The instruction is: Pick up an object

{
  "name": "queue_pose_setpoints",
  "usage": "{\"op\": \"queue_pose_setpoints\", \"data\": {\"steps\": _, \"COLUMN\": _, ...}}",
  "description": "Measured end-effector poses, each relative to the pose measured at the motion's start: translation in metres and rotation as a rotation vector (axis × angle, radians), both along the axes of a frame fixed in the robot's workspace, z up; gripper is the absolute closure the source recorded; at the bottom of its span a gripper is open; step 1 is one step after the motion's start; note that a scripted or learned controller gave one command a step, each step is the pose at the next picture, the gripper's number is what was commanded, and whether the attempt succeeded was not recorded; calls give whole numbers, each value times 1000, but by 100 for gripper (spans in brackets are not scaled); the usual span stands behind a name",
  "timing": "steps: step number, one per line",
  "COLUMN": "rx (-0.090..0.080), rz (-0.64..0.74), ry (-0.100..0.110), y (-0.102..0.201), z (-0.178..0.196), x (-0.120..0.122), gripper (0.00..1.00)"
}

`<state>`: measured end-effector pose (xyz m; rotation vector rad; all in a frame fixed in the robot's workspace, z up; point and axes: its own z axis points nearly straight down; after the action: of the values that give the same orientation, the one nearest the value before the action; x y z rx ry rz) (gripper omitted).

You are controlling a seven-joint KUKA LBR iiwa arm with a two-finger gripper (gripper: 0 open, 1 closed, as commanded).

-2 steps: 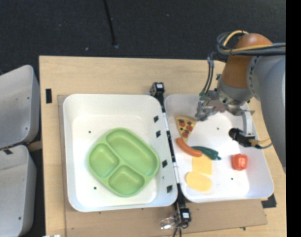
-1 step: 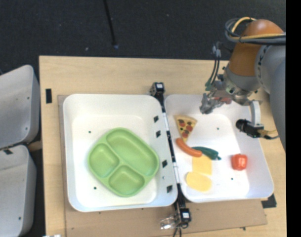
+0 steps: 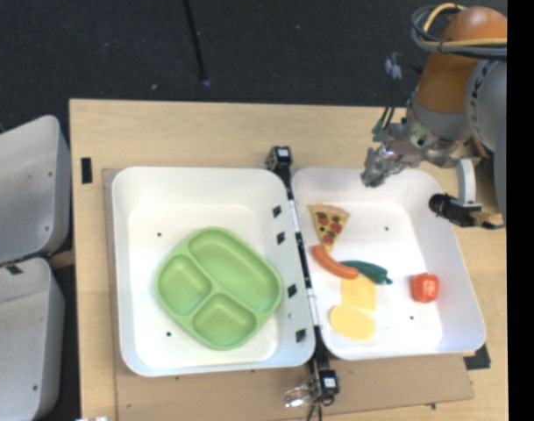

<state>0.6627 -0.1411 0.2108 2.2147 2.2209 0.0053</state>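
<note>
The likely candidates all lie in the right bin (image 3: 459,323): a pizza slice (image 3: 329,223) near its upper left, a hot dog (image 3: 335,264) just below it, a dark green pepper (image 3: 368,272) touching or nearly touching the hot dog's lower end, a yellow cheese piece (image 3: 359,294) under the pepper, a pale yellow round piece (image 3: 352,323) against the cheese, and a red tomato (image 3: 424,288) alone toward the right wall.

The pincer (image 3: 374,174) hangs over the bin's top edge, well apart from every toy and carrying nothing; it is too small and dark here to tell how it is set.

The cluster is the risk, I judge. Hot dog, pepper, cheese and round piece crowd together, so a descent there could catch two items or push one aside. The pizza and the yellow pieces look flat, hugging the floor with little to pinch. The tomato is rounder and could roll away under an off-centre squeeze.

All the toys look like smooth moulded plastic, as do the glossy white bins. The left bin (image 3: 135,235) holds a lime green divided plate (image 3: 218,288) with three rounded wells. Both bins sit on a matt wooden counter (image 3: 205,130).
</note>
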Motion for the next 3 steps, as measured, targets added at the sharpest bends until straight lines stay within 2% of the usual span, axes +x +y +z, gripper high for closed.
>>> {"op": "queue_pose_setpoints", "data": {"steps": 1, "rx": 0, "rz": 0, "ry": 1, "y": -2, "z": 32, "x": 1, "gripper": 100}}
{"op": "queue_pose_setpoints", "data": {"steps": 2, "rx": 2, "rz": 2, "ry": 6, "y": 50, "z": 35, "x": -26, "gripper": 100}}
{"op": "queue_pose_setpoints", "data": {"steps": 3, "rx": 2, "rz": 3, "ry": 8, "y": 102, "z": 26, "x": -36, "gripper": 100}}
